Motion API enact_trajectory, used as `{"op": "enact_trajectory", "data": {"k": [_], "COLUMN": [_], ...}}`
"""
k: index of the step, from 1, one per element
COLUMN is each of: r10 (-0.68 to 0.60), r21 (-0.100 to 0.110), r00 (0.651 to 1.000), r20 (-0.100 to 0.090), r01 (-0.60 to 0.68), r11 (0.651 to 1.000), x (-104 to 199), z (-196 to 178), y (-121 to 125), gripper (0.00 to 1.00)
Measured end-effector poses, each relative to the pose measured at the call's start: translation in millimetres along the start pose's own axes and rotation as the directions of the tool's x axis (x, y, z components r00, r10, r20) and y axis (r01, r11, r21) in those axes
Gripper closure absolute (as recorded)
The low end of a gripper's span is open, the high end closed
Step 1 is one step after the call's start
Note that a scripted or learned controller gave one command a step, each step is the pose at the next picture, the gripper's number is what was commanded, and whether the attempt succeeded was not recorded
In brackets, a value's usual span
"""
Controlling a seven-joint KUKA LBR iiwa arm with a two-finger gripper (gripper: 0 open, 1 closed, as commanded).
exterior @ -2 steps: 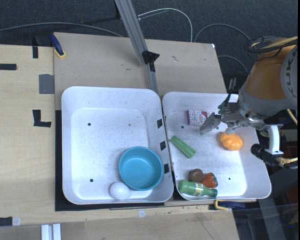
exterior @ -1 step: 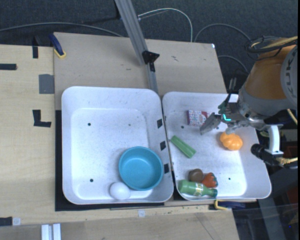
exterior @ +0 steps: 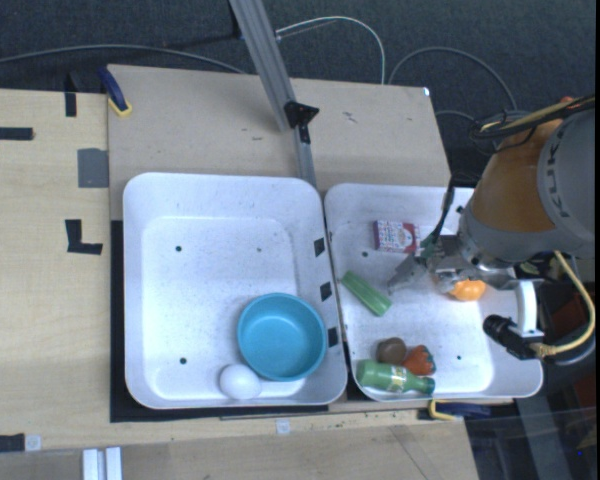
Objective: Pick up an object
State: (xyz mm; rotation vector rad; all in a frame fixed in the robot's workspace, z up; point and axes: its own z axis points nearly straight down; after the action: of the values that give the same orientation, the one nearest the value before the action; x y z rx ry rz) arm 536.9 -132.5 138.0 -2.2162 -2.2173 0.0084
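Note:
My gripper point(exterior: 408, 271) hangs low over the middle of the right bin point(exterior: 480, 368), pointing left and down. Its tip sits just right of a green cylinder point(exterior: 365, 294) lying at a slant near the bin's left wall. A small red and white box point(exterior: 395, 235) lies just above the gripper. An orange object point(exterior: 468, 289) rests close under the wrist on the right. I see nothing held in the gripper.
At the right bin's front edge lie a brown lump point(exterior: 390, 349), a red-orange piece point(exterior: 418, 358) and a green bottle point(exterior: 395, 378). The left bin point(exterior: 180, 218) holds a blue bowl point(exterior: 280, 335) and a white ball point(exterior: 239, 379). A grey pole point(exterior: 270, 58) slants over the bench.

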Motion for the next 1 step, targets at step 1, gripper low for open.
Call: {"op": "enact_trajectory", "data": {"k": [1], "r10": [0.0], "r21": [-0.01], "r00": [1.0], "r20": [-0.001], "r01": [0.0], "r11": [1.0], "x": [-0.3], "z": [46.0], "y": [2.1], "gripper": [0.0]}}
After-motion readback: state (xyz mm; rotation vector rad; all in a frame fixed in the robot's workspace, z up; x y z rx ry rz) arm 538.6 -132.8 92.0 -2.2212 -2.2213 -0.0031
